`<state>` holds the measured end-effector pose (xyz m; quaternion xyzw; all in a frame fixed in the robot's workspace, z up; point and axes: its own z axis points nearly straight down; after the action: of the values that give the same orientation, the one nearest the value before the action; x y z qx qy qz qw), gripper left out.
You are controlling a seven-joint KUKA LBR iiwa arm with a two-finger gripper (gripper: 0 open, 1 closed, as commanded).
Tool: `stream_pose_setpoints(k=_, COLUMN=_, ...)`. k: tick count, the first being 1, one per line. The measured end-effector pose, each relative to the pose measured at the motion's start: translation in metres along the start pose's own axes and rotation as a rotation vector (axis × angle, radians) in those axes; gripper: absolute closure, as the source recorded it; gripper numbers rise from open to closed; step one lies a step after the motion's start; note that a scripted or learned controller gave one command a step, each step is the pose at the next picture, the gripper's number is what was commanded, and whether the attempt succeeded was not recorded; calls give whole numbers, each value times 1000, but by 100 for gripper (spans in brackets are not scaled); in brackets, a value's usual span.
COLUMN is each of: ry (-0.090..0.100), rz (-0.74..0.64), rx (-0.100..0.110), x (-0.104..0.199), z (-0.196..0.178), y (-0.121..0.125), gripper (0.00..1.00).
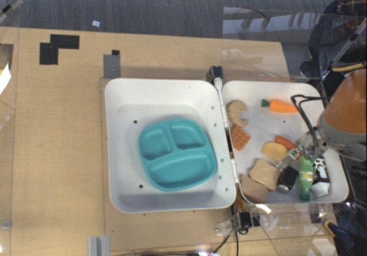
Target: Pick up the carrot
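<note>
Gripper (pixel 295 154) low, carrot (pixel 281 106) unobstructed

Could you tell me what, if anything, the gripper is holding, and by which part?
Cannot be told: the gripper is low among the toys, while the carrot lies apart, untouched.
</note>
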<state>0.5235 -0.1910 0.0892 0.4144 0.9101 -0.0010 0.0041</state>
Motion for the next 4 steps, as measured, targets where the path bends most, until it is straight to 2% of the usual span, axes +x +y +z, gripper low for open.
stream_pose_setpoints(k=1, ry=-11, rz=-31, rx=-10, x=40, z=-1, y=-5, gripper=0)
stream_pose_setpoints(k=2, ry=-5, rz=174, rx=-11, x=63, z=-1, y=44, gripper=0)
stream_pose_setpoints(k=3, ry=-9, rz=172, rx=-20, x=61, z=-15, y=48, gripper=100)
stream_pose_setpoints(k=4, ry=-2, rz=252, rx=-15, x=122, z=-106, y=129, gripper=100)
